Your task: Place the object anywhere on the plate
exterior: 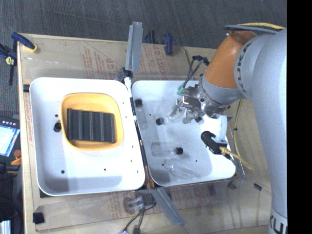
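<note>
Pick phase: gripper [189, 112] low over clear bottle [168, 118] in right bin [229, 167] (finger state: cannot tell), then needs carry to yellow plate [73, 104].

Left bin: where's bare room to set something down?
Bare white floor borders the yellow plate along the left bin's near edge and left wall. The plate's dark ridged centre is open too. The right bin is crowded with clear bottles and the end effector.
</note>
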You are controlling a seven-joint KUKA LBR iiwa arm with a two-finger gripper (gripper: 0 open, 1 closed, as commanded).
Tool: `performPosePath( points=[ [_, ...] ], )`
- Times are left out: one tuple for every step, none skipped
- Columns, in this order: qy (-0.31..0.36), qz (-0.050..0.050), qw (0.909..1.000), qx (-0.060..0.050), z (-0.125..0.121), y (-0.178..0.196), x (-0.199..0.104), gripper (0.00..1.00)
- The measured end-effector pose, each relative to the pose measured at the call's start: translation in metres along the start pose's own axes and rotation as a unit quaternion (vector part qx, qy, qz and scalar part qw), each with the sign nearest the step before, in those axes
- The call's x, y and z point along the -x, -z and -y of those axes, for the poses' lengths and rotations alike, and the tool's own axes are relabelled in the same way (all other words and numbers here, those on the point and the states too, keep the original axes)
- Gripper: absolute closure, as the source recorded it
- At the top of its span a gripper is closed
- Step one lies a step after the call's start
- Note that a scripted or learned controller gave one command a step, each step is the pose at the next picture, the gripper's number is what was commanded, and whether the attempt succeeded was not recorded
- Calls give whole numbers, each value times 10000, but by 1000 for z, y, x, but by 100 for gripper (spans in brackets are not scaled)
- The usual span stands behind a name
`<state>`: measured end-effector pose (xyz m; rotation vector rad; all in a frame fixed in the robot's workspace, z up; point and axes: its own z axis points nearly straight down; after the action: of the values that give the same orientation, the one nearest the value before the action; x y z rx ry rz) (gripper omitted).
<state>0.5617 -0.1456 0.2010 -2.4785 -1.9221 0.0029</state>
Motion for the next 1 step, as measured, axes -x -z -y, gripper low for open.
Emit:
performPosePath(
  points=[
    [648, 12, 9979, 8, -5, 23, -78, 100]
  ],
)
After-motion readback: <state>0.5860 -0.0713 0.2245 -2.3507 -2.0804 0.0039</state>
